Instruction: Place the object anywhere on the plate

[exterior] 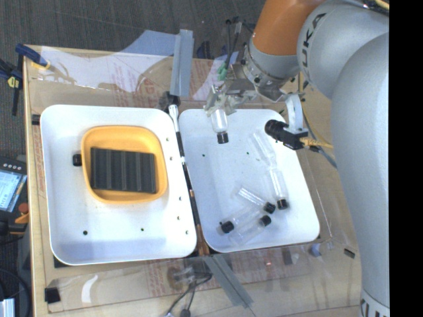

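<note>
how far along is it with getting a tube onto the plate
Done: nothing lies on the yellow plate but its dark ridged insert. In hand: the gripper has one clear tube hanging between its fingers over the right bin. Left: carrying it across to the plate in the left bin.

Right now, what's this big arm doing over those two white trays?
The arm's tool hangs over the far edge of the right tray with a clear, black-capped tube pointing down between its fingers. More such tubes lie loose near that tray's near right corner. The yellow plate, with a dark ridged insert, sits in the left tray; no tube is on it yet.
</note>
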Robot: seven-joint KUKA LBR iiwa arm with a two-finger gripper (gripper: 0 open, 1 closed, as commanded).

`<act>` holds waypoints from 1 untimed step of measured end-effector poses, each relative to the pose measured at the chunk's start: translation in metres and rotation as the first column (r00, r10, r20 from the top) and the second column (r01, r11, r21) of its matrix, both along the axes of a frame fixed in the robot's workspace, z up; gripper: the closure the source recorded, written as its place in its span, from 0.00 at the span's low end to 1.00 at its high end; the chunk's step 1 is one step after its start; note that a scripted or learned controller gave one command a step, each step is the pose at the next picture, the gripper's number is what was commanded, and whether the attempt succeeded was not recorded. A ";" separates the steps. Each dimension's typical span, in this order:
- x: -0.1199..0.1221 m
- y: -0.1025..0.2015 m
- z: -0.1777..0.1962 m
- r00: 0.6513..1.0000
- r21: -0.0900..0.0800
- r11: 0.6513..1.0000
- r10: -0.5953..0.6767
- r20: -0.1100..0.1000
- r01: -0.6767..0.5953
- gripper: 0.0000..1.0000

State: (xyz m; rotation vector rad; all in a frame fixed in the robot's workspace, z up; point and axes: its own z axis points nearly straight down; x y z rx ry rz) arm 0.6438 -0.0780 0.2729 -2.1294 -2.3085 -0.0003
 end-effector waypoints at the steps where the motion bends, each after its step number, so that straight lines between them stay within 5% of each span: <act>1: 0.003 0.023 -0.082 0.964 0.001 0.964 0.266 -0.005 -0.266 1.00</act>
